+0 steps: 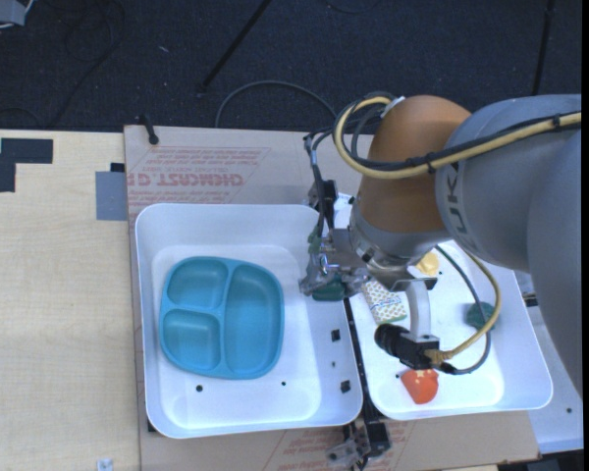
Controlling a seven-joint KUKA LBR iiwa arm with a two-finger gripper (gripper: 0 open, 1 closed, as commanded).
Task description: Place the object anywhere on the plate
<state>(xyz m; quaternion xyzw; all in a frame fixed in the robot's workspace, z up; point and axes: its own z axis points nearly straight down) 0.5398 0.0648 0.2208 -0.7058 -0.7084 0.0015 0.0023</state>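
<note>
One fixed camera looks down at a slant over the two bins (pixel 231 415), arm (pixel 510 194) entering from right.

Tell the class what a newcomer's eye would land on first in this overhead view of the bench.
First comes the big grey arm with its orange band, reaching in from the right and hanging over the seam between the two bins. Next is the blue divided plate, lying bare in the left bin. Then small bright items in the right bin: an orange-red piece near the front and a green one further right.
</note>
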